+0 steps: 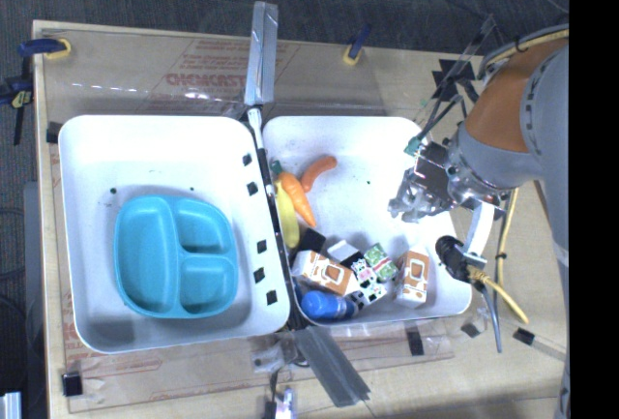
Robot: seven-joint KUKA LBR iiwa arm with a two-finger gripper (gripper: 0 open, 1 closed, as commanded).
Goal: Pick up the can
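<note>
The arm reaches in from the right, wrist angled downward.

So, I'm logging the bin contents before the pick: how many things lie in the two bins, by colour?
Blue: 2, the divided tray in the left bin and the can in the right bin
Orange: 2, the carrots
Yellow: 1, the banana
Orange-and-white: 2, cartons
Black, white and green: 1, small box
Total: 8

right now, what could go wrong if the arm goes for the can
1. The blue can lies on its side in the right white bin's near corner, hard against the wall, leaving little finger room.
2. Printed cartons crowd it, so the two-finger gripper may snag one instead.
</note>
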